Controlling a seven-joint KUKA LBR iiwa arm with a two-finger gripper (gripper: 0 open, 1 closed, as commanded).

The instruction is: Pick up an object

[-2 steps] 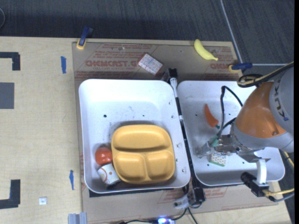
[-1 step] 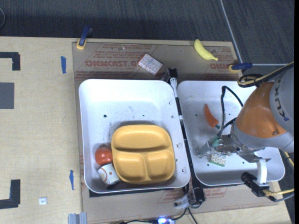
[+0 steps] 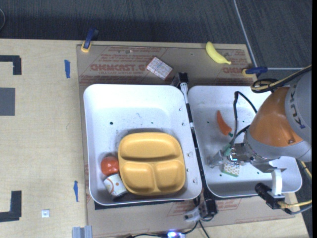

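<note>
In the right bin (image 3: pixel 208 103) my gripper (image 3: pixel 224 157) is lowered near the middle of the floor, reaching in from the right under the orange-banded wrist. A small white speckled object (image 3: pixel 231 169) lies just below and right of the gripper tip, touching or very close to it. An orange carrot-shaped piece (image 3: pixel 223 123) lies on the bin floor a little beyond the gripper. The left bin (image 3: pixel 99 103) holds a large yellow compartment tray (image 3: pixel 151 161), a red-orange ball (image 3: pixel 109 164) and a white-and-orange toy (image 3: pixel 114 184) at its front left.
A yellow banana (image 3: pixel 217 52) and a small patterned block (image 3: pixel 158 67) lie on the cardboard behind the bins. Blue clamps (image 3: pixel 89 37) hold the cardboard's corners. A black divider (image 3: pixel 190 128) with cabling runs between the bins. The arm body covers the right bin's right side.
</note>
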